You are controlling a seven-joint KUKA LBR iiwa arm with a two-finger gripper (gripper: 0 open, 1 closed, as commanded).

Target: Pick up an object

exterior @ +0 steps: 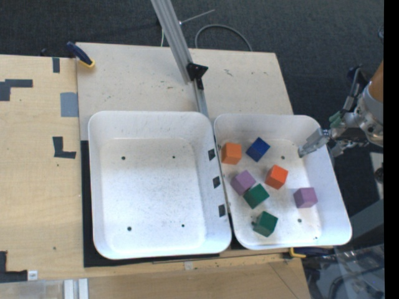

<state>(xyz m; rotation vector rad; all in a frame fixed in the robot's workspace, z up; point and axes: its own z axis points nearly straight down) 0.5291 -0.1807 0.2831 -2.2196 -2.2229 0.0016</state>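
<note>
gripper (316, 141) at the right bin (330, 226)'s far right rim, nothing between its fingers | right bin: orange cube (231, 153), blue cube (258, 149), second orange cube (277, 177), two purple cubes (243, 181) (305, 197), two green cubes (256, 195) (266, 223) | left bin (100, 167) beside it

Two bins side by side on counter (143, 80), rims touching: left bin (100, 185), right bin (333, 210). Seven cubes, all in right bin. Back row: one cube (231, 153) near dividing rim, another (258, 149) just right of it. Middle: cube (243, 181), cube (256, 195) touching its front-right, cube (277, 176) further right. Nearest right wall: cube (305, 197). Frontmost: cube (266, 223). Gripper (313, 143) over right bin's back-right rim. Slanted pole (171, 27) behind bins.
</note>
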